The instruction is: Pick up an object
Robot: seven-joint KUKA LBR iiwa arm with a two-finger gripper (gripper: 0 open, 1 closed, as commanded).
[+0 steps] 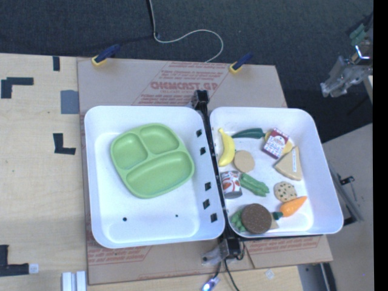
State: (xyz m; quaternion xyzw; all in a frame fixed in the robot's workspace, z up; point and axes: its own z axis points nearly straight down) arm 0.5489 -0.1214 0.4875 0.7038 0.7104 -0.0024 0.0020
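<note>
The right bin (315, 132) holds several toy foods. A yellow banana (226, 147) lies by the divider, with a green bean pod (247, 133) next to it. There is a red carton (274, 143), a pale wedge (290, 163), a tan round cracker (244, 161), a small can (231, 184), a green pickle (254, 185), a spotted cookie (284, 191), an orange carrot (293, 206) and a dark brown round patty (256, 218). My gripper (341, 82) hangs at the far upper right, outside the bins and well away from every toy.
The left bin (100, 162) holds a green divided plate (151, 159). Both bins rest on a cardboard sheet (176, 80) held by two clamps. A white cable (182, 38) loops over the dark floor behind. A black divider (209, 162) runs between the bins.
</note>
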